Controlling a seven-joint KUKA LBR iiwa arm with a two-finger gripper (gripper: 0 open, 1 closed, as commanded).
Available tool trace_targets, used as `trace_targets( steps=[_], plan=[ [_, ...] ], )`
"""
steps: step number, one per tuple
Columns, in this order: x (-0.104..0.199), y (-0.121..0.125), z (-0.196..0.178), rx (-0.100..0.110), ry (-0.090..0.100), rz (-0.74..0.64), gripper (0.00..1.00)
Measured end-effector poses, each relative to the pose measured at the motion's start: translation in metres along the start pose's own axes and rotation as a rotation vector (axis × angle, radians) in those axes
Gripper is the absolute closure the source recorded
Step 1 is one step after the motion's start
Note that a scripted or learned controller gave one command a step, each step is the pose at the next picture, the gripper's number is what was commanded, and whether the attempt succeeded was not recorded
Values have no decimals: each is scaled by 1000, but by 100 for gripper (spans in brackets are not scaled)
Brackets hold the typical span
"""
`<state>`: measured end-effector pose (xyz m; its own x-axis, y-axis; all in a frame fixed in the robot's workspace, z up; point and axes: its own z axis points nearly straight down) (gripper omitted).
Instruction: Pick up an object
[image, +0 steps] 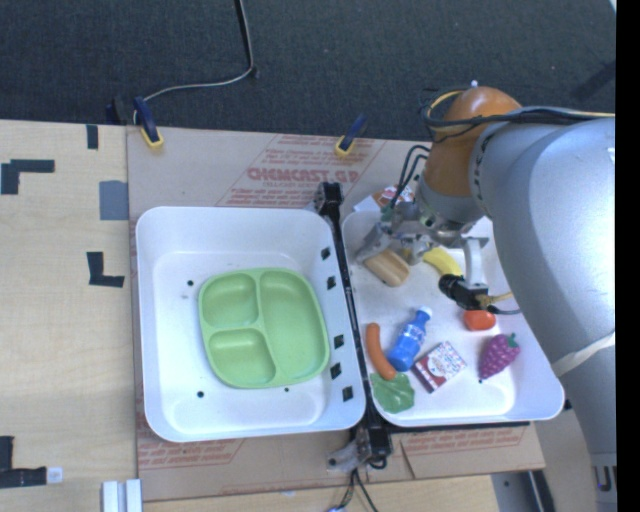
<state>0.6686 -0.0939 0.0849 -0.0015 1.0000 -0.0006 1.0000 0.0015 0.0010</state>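
My gripper (392, 245) hangs at the back left of the right bin (530, 400), its fingers spread open just above a tan block (386, 268); nothing is held between them. A yellow banana (441, 261) lies right of the block. Nearer the front are an orange carrot (374, 349), a blue bottle (408, 338), a green toy (394, 392), a red and white packet (440, 365), purple grapes (498, 355) and a small orange-red fruit (480, 320).
The left bin (165, 300) holds a green divided plate (263, 327). The arm's grey body covers the right bin's far right side. A black clip divider (335, 260) runs between the bins.
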Motion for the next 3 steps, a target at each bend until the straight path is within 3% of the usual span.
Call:
trace_targets(
  steps=[2,3],
  plan=[
    [-16,0,0,1,-1,0,0],
    [-16,0,-10,0,-3,-1,100]
  ],
)
